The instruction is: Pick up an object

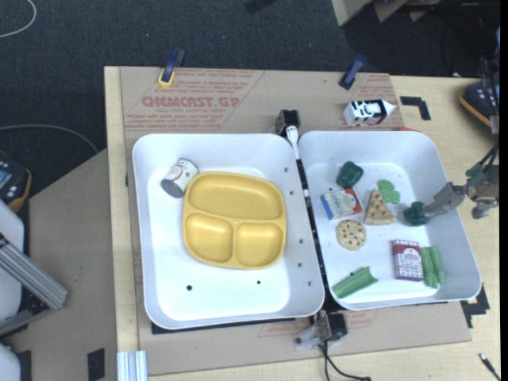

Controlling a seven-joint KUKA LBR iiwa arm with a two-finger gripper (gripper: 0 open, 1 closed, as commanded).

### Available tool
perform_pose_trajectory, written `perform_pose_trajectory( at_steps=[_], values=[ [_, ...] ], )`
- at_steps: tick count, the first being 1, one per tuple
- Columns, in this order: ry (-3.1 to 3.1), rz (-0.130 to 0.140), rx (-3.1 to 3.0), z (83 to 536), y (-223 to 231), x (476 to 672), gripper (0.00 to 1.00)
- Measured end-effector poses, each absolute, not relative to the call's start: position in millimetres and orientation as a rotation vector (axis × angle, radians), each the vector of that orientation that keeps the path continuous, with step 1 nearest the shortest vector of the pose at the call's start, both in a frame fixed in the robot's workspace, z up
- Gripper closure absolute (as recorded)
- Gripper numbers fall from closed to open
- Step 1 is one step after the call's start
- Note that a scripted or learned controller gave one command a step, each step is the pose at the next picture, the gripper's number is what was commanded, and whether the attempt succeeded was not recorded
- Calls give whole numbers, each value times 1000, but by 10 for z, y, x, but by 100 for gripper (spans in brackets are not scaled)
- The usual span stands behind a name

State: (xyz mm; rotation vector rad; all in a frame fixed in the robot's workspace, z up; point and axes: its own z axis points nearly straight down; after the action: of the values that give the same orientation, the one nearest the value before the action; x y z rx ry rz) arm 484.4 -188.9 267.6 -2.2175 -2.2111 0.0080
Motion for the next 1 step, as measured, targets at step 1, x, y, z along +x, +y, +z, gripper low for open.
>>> perform_pose_trajectory(
  at_steps=[1],
  values=[
    [-2220, 1, -2220, 2719, -1888, 4863, 0]
  ],
)
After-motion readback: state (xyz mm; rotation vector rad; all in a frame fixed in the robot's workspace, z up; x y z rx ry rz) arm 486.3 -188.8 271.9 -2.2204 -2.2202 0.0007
